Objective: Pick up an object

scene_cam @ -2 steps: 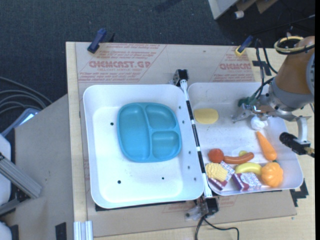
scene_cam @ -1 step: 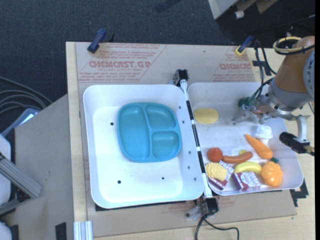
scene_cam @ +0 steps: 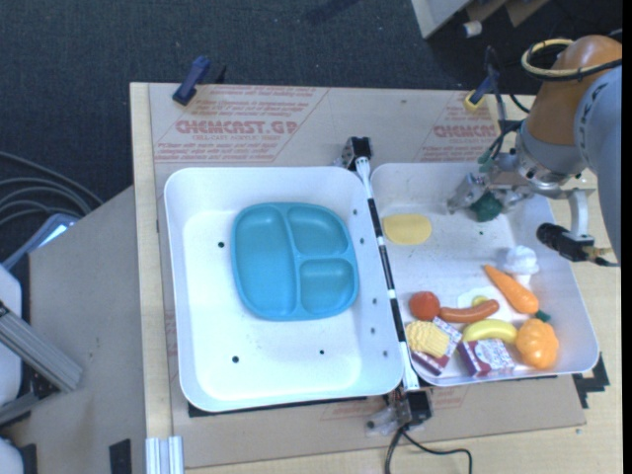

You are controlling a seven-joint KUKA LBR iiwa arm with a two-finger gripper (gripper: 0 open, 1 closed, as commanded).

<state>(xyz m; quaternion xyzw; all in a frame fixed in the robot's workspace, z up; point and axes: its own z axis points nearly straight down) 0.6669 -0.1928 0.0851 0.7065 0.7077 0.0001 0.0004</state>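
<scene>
My gripper (scene_cam: 483,196) hangs low over the far part of the right bin (scene_cam: 583,309), reaching in from the right. A small dark green object (scene_cam: 485,206) lies right under its tip; whether it is gripped is unclear. Further toys lie in this bin: a yellow disc (scene_cam: 407,229), a white piece (scene_cam: 520,259), a carrot (scene_cam: 511,288), a sausage (scene_cam: 469,313), a tomato (scene_cam: 424,305), a banana (scene_cam: 489,331), a corn cob (scene_cam: 429,339) and an orange fruit (scene_cam: 536,344).
The left bin (scene_cam: 197,294) holds a blue three-compartment plate (scene_cam: 294,261). A black divider strip (scene_cam: 375,245) runs between the bins. A blue clamp (scene_cam: 191,80) sits at the bench's far left corner. Most toys crowd the right bin's near end.
</scene>
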